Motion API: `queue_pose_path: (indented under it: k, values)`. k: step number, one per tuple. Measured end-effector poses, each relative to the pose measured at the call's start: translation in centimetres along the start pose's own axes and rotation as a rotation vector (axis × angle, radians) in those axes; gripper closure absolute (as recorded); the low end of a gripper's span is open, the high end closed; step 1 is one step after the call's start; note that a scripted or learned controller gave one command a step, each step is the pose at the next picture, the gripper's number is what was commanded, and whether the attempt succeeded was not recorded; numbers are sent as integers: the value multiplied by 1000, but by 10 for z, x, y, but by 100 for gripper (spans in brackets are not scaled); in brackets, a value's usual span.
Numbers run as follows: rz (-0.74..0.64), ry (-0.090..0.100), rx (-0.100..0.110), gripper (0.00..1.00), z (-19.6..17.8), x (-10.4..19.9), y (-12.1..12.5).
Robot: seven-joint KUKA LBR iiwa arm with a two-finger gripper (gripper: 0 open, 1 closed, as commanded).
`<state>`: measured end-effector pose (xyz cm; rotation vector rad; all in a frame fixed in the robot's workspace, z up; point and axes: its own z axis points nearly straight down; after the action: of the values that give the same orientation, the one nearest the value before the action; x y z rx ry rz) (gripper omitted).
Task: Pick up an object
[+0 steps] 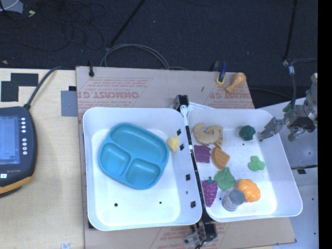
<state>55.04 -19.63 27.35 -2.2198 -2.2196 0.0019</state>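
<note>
Though partly cut off, the claw (280,127) hangs beside the right bin (290,191).

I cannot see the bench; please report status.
End effector at right bin's far right edge, holding nothing. Dark green toy nearest, untouched. Path clear.

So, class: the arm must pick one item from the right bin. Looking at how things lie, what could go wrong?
1. The grapes, green leaf, can and orange crowd together, so a grab there may catch two or knock one aside.
2. The purple block lies by the divider, which could block a grab.
3. The gripper sits at the right bin's edge, so it may clip the rim coming in.
</note>
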Motion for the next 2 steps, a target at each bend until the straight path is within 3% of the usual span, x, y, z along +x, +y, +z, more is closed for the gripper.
queue_pose_path:
  k: [1, 2]
  values:
    - [-6, 6, 11, 0, 119, 71, 18]
    - [-1, 0, 0, 0, 189, 86, 28]
